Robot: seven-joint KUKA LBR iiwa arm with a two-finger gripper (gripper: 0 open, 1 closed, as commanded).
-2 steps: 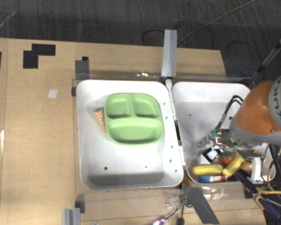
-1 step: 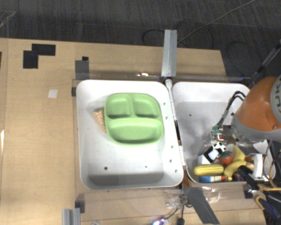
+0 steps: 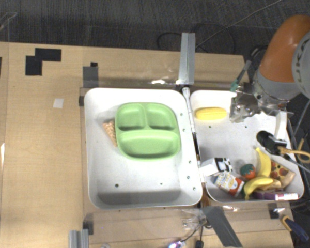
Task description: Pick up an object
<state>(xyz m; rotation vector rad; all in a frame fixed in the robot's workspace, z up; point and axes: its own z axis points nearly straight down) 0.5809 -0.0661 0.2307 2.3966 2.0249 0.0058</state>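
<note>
Hovering with the two-finger metal gripper (image 3: 242,109) just beside the pale yellow oblong block (image 3: 211,113) in the right shallow white bin (image 3: 227,139), open or closed impossible to tell, not yet lifting anything.

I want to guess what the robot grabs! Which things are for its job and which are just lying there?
Job, probably: gripper, yellow object beside it, right bin.
Lying about: green plate, left bin, black patches on bench.

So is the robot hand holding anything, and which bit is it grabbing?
Nothing seems to be held. The gripper hangs over the right bin, next to the yellow block lying there.
</note>
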